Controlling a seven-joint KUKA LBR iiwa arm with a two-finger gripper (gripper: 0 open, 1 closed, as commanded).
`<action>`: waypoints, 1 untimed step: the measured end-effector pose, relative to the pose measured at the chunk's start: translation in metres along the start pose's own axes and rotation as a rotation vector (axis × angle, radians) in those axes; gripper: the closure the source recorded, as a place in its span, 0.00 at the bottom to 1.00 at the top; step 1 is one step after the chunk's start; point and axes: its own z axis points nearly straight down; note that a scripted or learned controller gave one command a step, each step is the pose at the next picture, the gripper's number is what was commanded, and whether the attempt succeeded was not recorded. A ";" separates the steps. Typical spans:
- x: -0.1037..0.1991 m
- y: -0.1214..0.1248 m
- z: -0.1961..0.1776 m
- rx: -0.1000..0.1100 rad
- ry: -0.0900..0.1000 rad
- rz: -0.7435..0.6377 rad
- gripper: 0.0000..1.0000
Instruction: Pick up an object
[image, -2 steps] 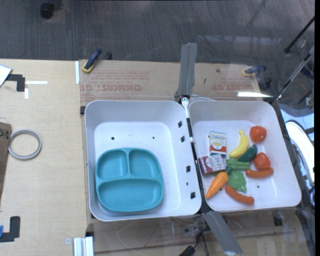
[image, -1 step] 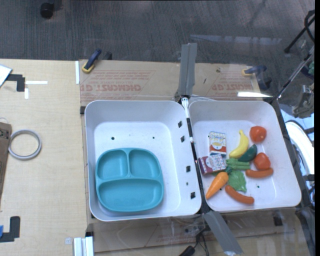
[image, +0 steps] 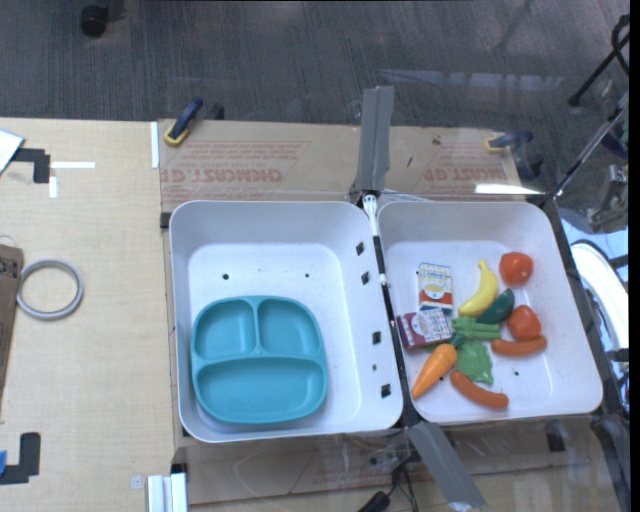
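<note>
Nearest, a teal divided plate fills the left bin. Right bin holds toy foods: carrot, banana, tomatoes, sausages. Claw state cannot be told.

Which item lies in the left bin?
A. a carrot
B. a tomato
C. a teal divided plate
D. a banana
C: the teal divided plate rests in the left bin, while the banana, carrot and tomato lie in the right bin.
</note>
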 end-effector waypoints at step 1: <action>0.023 0.017 0.066 -0.002 0.002 -0.039 1.00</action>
